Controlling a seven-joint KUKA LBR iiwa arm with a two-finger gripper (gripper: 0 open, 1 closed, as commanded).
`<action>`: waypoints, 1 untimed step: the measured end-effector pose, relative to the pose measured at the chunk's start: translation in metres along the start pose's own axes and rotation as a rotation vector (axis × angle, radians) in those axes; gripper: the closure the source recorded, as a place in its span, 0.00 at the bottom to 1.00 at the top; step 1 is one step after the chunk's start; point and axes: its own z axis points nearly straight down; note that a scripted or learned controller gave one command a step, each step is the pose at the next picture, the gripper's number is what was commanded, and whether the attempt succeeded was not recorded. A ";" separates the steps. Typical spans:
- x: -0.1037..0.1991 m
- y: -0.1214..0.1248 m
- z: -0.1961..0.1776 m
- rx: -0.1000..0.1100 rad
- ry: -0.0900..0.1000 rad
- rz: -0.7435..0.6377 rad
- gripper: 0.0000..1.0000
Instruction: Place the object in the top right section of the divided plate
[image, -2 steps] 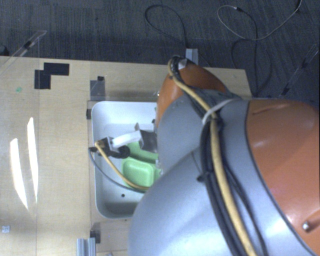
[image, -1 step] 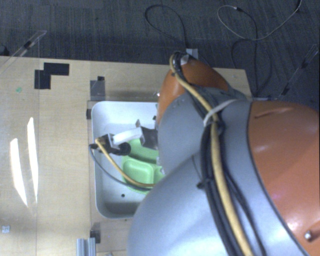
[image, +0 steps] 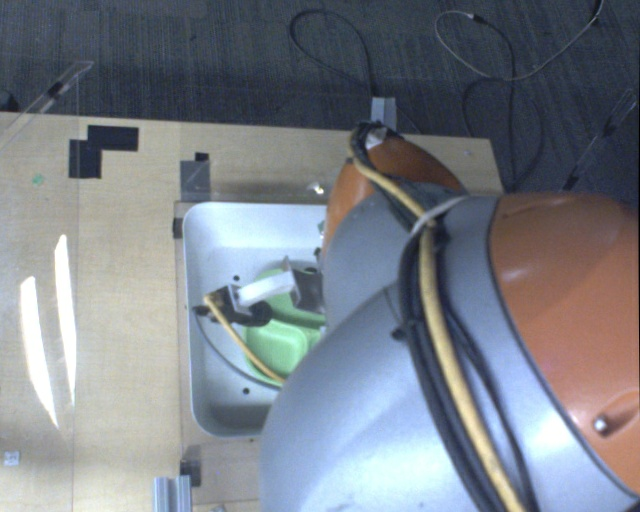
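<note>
One gripper (image: 306, 286) sits over the green divided plate (image: 272, 345); spread or pressed together, cannot tell. Plate lies in the white bin (image: 210, 250), at its right side, largely covered by the grey arm (image: 400, 400). Bin rests on the pale wooden bench (image: 120, 420).
</note>
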 end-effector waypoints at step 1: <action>0.001 -0.001 -0.010 -0.001 0.002 -0.008 1.00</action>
